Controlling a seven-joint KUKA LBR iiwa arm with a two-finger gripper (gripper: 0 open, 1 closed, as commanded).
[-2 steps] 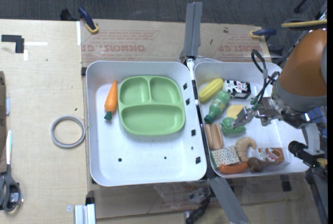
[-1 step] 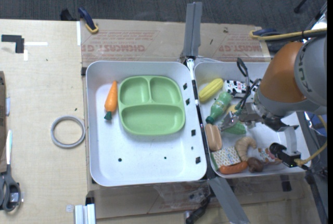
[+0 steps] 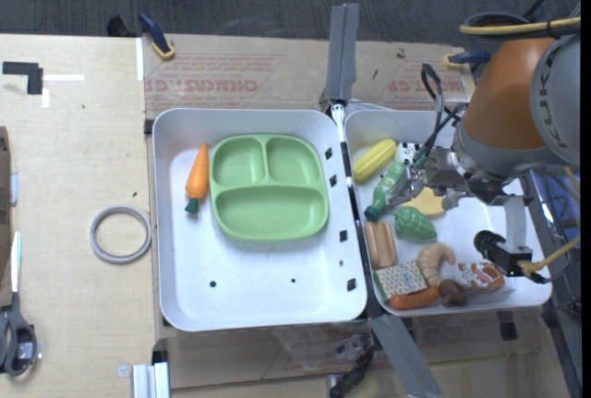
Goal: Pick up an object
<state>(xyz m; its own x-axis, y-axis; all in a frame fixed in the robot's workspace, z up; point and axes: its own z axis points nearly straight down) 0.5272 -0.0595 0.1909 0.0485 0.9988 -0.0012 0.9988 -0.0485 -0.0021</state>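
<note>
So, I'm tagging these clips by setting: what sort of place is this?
Probably a robotics lab workbench, not a kitchen: the arm reaches over two white bins, the food such as the corn cob looks like toys, and tape and scissors lie alongside.

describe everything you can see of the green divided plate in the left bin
The green divided plate is a pale green, rounded-rectangle tray that looks like matte plastic or silicone. Raised ridges split it into three compartments: two smaller ones at the far side and one wide one nearer the camera. All three look bare. It lies flat and right side up on the floor of the left bin, toward its far half. A toy carrot lies along its left edge, close beside or just touching it.
</note>
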